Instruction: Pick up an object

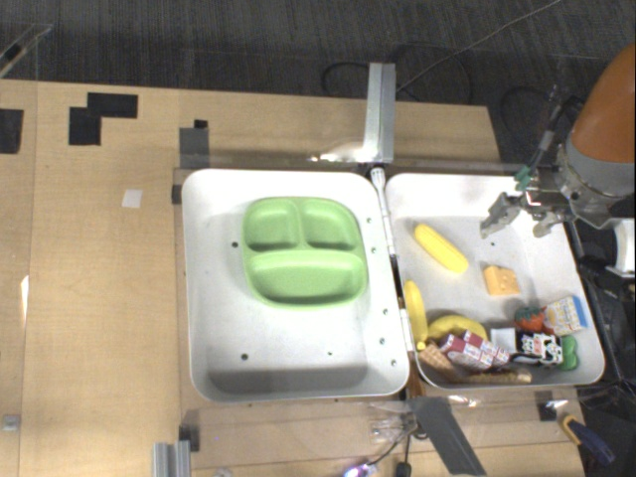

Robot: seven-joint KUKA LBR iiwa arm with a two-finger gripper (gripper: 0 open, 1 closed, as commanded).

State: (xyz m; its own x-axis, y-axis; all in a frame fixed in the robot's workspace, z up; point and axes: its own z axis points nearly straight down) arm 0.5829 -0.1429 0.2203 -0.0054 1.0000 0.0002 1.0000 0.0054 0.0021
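Note:
My gripper (519,221) hangs over the back right part of the right bin (467,192), open, with nothing between its fingers. A yellow corn cob (440,248) lies to its lower left. An orange cheese wedge (502,281) sits just in front of it. Along the bin's front lie a yellow banana (414,312), a second yellow fruit (458,325), a red and white box (473,348), a black and white carton (542,346) and a small packet (563,313). The grey arm with its orange band (606,117) comes in from the right.
The left bin (214,296) holds a green divided plate (303,249). A metal post (381,112) stands behind the wall between the two bins. Cables trail on the dark floor behind the bench.

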